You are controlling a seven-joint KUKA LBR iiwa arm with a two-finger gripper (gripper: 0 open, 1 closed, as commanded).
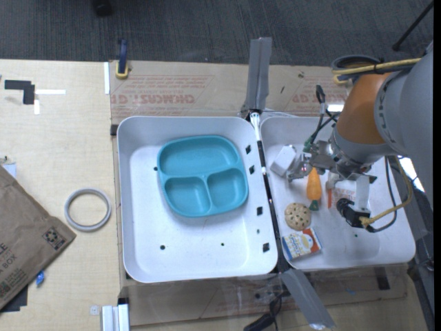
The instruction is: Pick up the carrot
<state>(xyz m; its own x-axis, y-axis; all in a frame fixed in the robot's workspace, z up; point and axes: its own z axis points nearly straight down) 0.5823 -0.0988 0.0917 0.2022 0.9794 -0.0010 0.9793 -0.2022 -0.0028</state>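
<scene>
Hanging over the right bin (386, 250), with the gripper (311, 172) sitting directly above the carrot (314, 185). Lying just above a cookie (298, 216) and a small carton (302, 243); grip state impossible to tell. Resting in the left bin (138, 254): a blue divided tray (202, 175).

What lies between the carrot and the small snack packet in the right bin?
In the camera view, a round cookie lies between the carrot above and the snack packet below, on the right bin floor.
</scene>
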